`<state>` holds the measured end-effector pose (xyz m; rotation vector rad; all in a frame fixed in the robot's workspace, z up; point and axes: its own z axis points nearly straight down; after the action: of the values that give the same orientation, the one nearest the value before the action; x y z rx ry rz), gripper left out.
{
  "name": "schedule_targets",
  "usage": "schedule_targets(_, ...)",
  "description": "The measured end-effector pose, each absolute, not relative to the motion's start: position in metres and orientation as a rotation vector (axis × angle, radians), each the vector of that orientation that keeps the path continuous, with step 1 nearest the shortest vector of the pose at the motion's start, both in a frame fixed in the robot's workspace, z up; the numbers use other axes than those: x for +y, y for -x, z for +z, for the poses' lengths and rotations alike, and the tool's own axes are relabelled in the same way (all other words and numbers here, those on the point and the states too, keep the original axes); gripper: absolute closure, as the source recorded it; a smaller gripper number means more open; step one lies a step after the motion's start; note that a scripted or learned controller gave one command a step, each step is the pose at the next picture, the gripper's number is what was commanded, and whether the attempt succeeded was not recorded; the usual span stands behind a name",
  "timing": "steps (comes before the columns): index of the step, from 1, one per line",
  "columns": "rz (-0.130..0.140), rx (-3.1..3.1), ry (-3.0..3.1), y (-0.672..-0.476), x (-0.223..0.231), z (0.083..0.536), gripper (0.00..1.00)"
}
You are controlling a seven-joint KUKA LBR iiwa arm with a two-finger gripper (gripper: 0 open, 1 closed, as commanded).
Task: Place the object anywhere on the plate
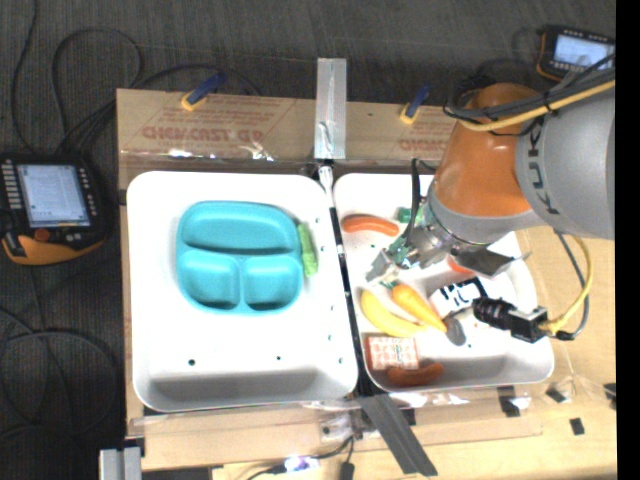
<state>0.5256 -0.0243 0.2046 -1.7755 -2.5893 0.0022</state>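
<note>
Bench (150, 118) under two white bins (160, 368)

Left bin (160, 358): holds a turquoise divided plate (240, 254), with a green piece (307, 249) touching its right edge.
Right bin (520, 363): holds a banana (385, 315), a carrot (418, 303), an orange sausage-like piece (370, 225) and a small red-white packet (391, 351).
Arm (520, 168): reaches over the right bin; the gripper (400, 256) is above the toy food.

Arm (540, 168) cut off at right, hiding right bin (500, 368) partly

Teach pendant (48, 200) left of the bench; blue clamps (200, 90) on cardboard (240, 123) behind bins.
</note>
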Motion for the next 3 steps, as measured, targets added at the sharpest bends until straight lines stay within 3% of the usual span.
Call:
schedule_targets(1, 0.005, -2.426, 1.993, -0.537, 0.011, 0.213, 1.0)
schedule_targets(2, 0.005, -2.426, 1.993, -0.537, 0.011, 0.213, 0.0)
schedule_targets(3, 0.004, -2.598, 1.765, -0.521, 0.159, 0.258, 0.0)
